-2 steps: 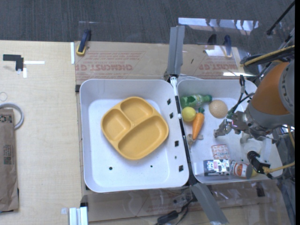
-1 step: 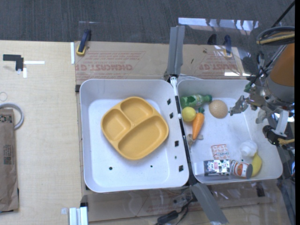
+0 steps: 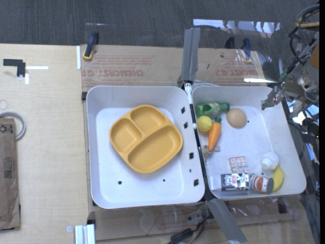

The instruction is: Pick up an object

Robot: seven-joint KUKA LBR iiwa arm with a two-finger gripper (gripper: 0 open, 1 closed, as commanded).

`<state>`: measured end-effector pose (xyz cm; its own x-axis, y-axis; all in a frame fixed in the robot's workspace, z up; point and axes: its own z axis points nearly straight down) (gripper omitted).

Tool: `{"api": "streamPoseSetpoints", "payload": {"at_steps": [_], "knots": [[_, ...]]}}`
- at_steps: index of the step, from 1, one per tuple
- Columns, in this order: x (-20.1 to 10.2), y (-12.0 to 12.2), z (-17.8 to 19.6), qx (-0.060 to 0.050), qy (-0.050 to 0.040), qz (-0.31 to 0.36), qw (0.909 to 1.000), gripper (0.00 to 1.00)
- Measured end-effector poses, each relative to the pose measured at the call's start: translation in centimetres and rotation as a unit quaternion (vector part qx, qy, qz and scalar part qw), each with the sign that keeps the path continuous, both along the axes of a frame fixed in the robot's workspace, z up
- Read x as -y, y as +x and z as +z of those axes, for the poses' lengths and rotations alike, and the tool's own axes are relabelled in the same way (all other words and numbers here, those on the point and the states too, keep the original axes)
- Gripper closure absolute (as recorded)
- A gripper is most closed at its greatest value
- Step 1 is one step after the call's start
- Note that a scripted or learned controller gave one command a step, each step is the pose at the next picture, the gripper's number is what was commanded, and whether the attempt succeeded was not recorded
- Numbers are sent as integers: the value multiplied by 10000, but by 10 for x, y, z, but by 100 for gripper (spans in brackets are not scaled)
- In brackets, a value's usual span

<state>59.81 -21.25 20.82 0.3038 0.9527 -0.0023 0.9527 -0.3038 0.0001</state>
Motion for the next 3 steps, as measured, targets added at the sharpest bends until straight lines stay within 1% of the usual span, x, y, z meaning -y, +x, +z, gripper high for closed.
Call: {"api": "streamPoseSetpoints", "payload": {"at_steps": [1, 2, 3], "knots": [[-55, -18, -103, -12, 10, 668, 9978, 0], [-17, 24, -115, 13, -2, 709, 9975, 0], [-23, 51, -115, 5, -1, 457, 9990, 0]]}}
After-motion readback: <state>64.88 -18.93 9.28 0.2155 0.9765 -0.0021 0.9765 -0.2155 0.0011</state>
